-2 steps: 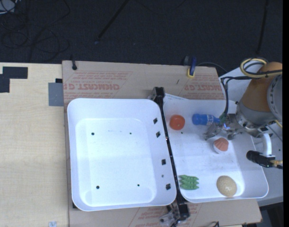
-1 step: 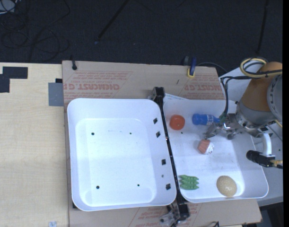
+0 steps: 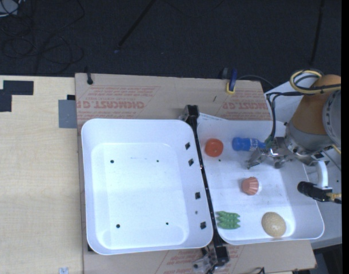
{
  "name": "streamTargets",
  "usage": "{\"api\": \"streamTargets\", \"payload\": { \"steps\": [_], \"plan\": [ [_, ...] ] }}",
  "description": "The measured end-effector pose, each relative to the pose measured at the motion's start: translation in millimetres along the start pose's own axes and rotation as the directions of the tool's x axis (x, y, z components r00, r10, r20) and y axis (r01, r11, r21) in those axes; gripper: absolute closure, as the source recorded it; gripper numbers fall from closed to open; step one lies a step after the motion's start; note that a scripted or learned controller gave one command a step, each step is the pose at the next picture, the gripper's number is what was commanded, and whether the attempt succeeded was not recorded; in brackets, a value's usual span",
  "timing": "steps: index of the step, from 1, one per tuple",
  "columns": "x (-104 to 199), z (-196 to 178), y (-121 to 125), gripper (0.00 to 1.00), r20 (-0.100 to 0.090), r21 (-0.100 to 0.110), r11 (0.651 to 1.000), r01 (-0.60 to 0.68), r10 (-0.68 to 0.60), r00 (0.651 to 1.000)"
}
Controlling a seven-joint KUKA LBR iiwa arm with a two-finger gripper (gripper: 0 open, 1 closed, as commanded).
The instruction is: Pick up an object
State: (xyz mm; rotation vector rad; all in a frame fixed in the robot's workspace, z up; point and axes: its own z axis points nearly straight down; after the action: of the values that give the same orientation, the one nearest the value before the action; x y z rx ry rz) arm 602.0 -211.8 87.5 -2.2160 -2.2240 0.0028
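Blue bottle [image 3: 244, 144] lies just beside the gripper [image 3: 264, 156].

ball [image 3: 213, 148] left of bottle [image 3: 244, 144], right bin [image 3: 303, 233]

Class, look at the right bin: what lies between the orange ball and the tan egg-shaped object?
In the camera view, the pink ridged object lies roughly between the orange ball and the tan egg-shaped object, on the right bin floor.

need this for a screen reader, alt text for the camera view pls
The arm's end effector is low in the right white bin, beside a blue bottle. The same bin holds an orange ball, a pink-and-white object, a green object and a tan oval object.
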Motion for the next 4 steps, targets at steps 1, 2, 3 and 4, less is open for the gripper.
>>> {"api": "streamTargets", "payload": {
  "steps": [1, 2, 3, 4],
  "plan": [
    [0.0, 0.0, 0.0, 0.0, 0.0, 0.0, 1.0, 0.0, 0.0, 1.0],
    [0.0, 0.0, 0.0, 0.0, 0.0, 0.0, 1.0, 0.0, 0.0, 1.0],
    [0.0, 0.0, 0.0, 0.0, 0.0, 0.0, 1.0, 0.0, 0.0, 1.0],
    [0.0, 0.0, 0.0, 0.0, 0.0, 0.0, 1.0, 0.0, 0.0, 1.0]
  ]
}}
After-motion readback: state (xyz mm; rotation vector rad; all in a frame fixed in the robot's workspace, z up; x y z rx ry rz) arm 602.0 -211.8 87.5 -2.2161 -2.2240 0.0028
